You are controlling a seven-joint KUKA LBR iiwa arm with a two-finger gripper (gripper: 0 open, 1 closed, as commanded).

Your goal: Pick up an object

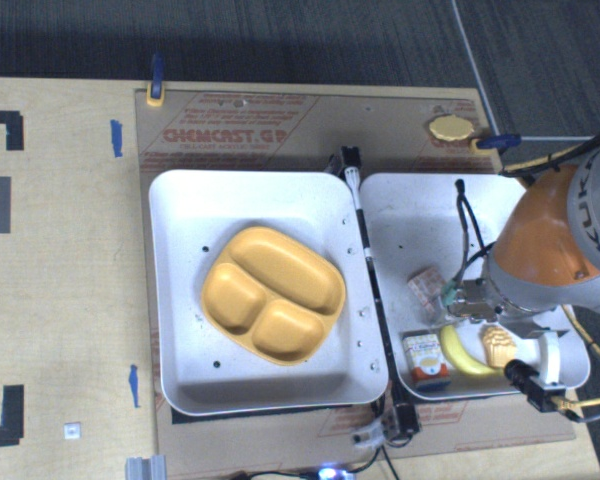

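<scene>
Right bin (420,203), near corner: a banana (463,353) lies between a small orange-labelled carton (426,357) on its left and a tan ridged object (498,346) on its right, all close together; a clear crumpled wrapper (427,286) sits just behind them. The gripper (470,303) is low over this cluster, beside the wrapper; whether it is parted or closed cannot be told, and nothing is seen held. Above it, the grey arm with its orange band (540,238) enters from the right. Left bin (180,268): a yellow three-compartment tray (272,293) rests at centre. Both bins sit on a brown board (280,118) over a pale wooden bench (60,268); dark carpet (280,18) lies beyond.
</scene>
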